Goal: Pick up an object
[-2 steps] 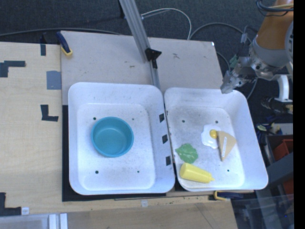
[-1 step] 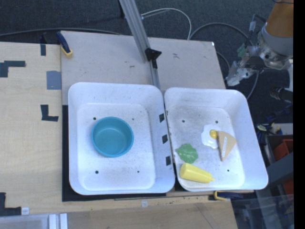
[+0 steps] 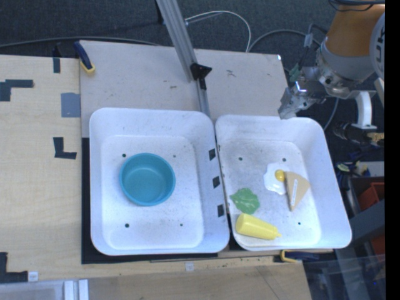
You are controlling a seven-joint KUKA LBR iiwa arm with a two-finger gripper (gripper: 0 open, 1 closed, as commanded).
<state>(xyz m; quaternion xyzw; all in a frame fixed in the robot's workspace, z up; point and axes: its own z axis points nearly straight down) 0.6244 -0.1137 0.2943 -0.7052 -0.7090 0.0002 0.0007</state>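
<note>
Well below hand (image 3: 289,107): fried egg (image 3: 275,179).

Arm (image 3: 356,30) cut by top edge; gripper (image 3: 290,107) blurred.

The light is bright and even, with a cool bluish tone, so the two white bins (image 3: 212,167) look almost overexposed and shadows stay soft and short, while the picture is a little grainy and the arm (image 3: 350,36) at far right is slightly blurred.
</note>
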